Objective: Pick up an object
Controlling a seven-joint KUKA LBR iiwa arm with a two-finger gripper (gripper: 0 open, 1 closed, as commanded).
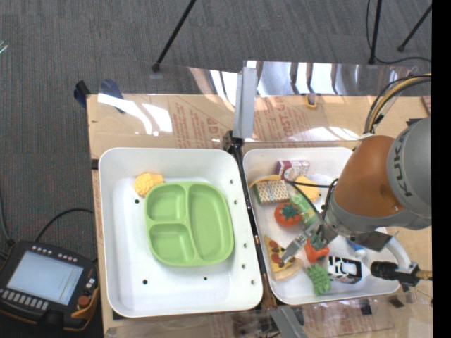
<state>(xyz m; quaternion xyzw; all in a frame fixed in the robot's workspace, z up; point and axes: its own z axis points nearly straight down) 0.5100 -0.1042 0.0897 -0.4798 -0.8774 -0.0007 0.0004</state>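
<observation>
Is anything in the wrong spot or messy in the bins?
One thing stands out: a yellow toy corn lies alone in the left bin, beside the green divided plate, whose compartments hold nothing. All the other toy food is heaped in the right bin. Nothing looks spilled or broken.

A teach pendant lies on grey carpet beside tripod legs.

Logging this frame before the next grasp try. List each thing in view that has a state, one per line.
green divided plate: flat in the left bin, compartments bare
yellow corn toy: lying in the left bin at the plate's far-left corner
tomato toy: resting in the right bin
pizza slice toy: lying flat in the right bin
gripper: low over the right bin's toys
</observation>
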